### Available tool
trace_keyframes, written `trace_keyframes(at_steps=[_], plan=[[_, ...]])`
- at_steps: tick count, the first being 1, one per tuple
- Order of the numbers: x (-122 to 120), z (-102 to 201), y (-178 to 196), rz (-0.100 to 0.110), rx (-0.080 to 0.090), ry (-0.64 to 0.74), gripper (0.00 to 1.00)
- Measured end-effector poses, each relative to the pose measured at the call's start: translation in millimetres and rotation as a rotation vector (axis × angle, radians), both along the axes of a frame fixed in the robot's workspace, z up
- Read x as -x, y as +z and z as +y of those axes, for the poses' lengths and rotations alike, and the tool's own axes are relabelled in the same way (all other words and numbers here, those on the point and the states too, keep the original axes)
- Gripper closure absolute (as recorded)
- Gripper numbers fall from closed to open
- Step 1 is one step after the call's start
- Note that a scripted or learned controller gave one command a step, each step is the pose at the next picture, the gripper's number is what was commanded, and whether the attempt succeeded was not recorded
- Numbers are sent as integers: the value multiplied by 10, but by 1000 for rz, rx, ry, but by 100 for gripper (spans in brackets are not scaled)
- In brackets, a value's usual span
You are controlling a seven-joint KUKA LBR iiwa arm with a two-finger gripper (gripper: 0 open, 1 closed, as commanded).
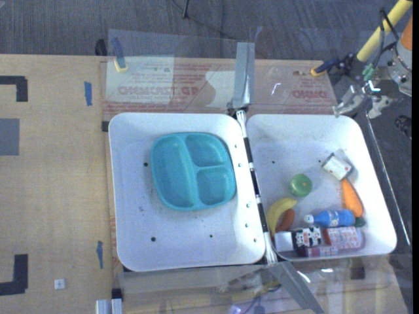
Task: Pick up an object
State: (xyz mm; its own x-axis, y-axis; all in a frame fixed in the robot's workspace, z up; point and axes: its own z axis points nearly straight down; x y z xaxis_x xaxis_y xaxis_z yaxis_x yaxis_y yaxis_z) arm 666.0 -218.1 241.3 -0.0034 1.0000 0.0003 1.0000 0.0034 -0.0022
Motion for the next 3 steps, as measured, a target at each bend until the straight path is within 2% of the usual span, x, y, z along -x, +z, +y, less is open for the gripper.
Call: trace_keyframes(at_steps=[1,2,3], plan=[[817,33,-1350,0,-1,56,0],[825,11,-1252,-1,0,51,100],[51,468,-187,-1,2,-28,100]])
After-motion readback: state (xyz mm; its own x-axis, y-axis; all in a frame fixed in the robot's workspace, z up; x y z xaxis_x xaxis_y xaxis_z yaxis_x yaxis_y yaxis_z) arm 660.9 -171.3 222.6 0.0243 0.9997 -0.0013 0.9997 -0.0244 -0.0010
